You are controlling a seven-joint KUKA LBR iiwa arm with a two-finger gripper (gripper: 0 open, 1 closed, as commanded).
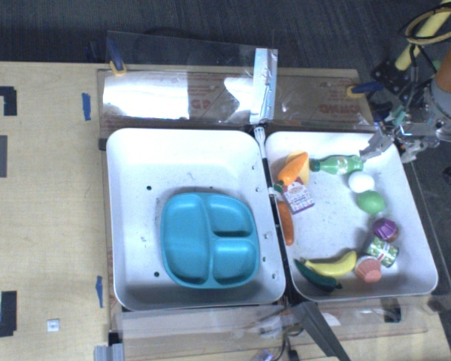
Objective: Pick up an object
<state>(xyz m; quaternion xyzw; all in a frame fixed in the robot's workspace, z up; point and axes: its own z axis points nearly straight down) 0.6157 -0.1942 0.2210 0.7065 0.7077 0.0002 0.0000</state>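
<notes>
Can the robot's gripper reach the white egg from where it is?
Probably yes. The gripper sits at the right bin's far right corner, close to the white egg. Nothing covers the egg; only the green bottle and green ball crowd it.

Blue divided tray (209, 238) in left white bin (128, 156), tan bench (41, 201)

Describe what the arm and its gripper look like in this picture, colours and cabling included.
The arm shows at the upper right as a grey and silvery metal wrist with an orange patch above it. Yellow hose loops over the top, beside black cables and a small blue fitting. The gripper is a thin, pale metallic piece pointing over the right bin's far corner.
</notes>
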